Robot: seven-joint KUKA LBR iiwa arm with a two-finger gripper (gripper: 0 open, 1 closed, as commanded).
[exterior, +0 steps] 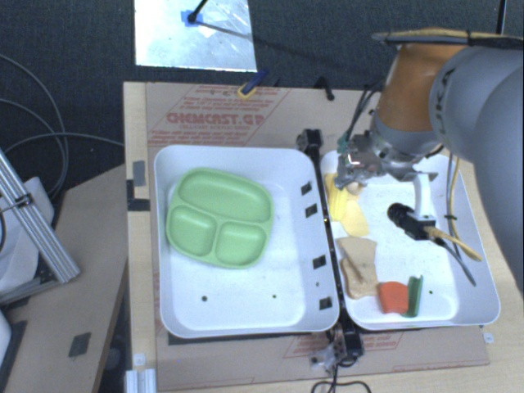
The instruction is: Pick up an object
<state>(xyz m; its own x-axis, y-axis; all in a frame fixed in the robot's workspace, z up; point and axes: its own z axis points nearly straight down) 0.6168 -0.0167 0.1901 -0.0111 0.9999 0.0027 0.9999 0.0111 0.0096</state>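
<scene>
The grey arm with its orange band runs out of the picture at the right and top edges, and its bulk hides the far right corner of the right white bin. The gripper is a small blurred tangle of metal, and its fingertips merge with the far end of the pale yellow soft object beneath, so contact cannot be told. The silver aluminium frame is cut off at the left edge.

One fixed overhead camera, slanted down at both bins, seemingly from moderately near.
</scene>
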